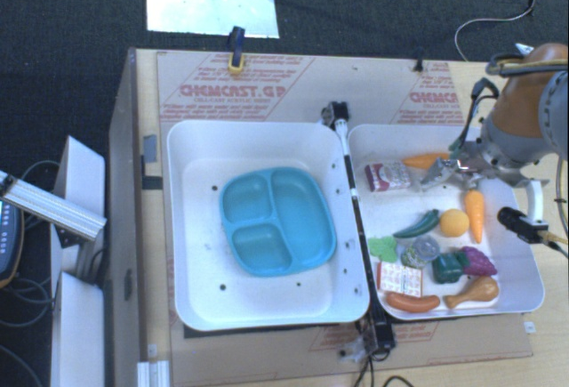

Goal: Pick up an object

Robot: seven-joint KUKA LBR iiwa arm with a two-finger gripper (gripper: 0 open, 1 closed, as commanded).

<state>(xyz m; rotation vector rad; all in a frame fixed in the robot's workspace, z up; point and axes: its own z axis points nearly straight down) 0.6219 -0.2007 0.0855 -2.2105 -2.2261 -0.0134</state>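
The arm's gripper [449, 170] hangs low over the back of the right bin [533, 274], its metal fingers spread open with nothing between them, tips just beside the orange wedge [425, 160] and close to the red-and-white box [383, 176]. That bin is crowded: a carrot [476, 214] lies lengthwise near the right wall, a round yellow fruit [454, 222] touches it, a curved green pepper [418, 224] sits toward the middle, and along the front rim a glossy sausage [412, 302] and a tan drumstick [473, 292] lie almost against the edge. A purple grape bunch [480, 262] and a dark green block [447, 268] press together just behind them, leaving little bare white floor except at the back right corner. The left bin [191, 198] has far more room; a smooth blue compartment plate [277, 221] lies tilted in its middle, well clear of all four walls. Both bins are shallow, rounded white plastic, touching along a dark seam.
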